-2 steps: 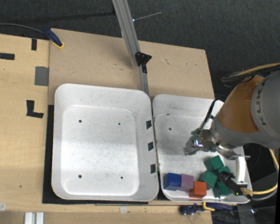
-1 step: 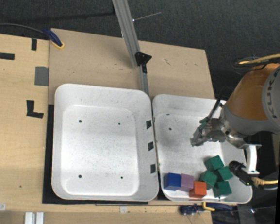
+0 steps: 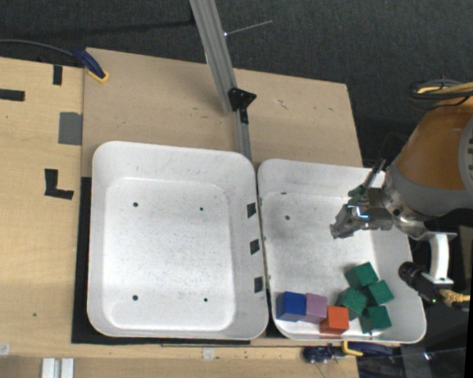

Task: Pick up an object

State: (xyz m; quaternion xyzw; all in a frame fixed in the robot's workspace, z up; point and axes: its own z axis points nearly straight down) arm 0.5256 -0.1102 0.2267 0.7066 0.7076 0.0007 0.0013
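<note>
The right bin [image 3: 302, 190] holds a cluster of small blocks in its near right corner: several green blocks [image 3: 367, 294], an orange block [image 3: 337, 318], a lilac block [image 3: 316, 305] and a blue block [image 3: 292, 304]. My gripper [image 3: 347, 224] hangs over the right part of this bin, above and behind the blocks, pointing down and to the left. Nothing shows between its fingers, and it is apart from the blocks.
The left bin [image 3: 103, 213] lies beside the right one. A slanted metal bar [image 3: 223, 59] runs from the top of the view down to the seam between the bins. A blue-and-yellow tool [image 3: 93, 64] lies at the bench's far left.
</note>
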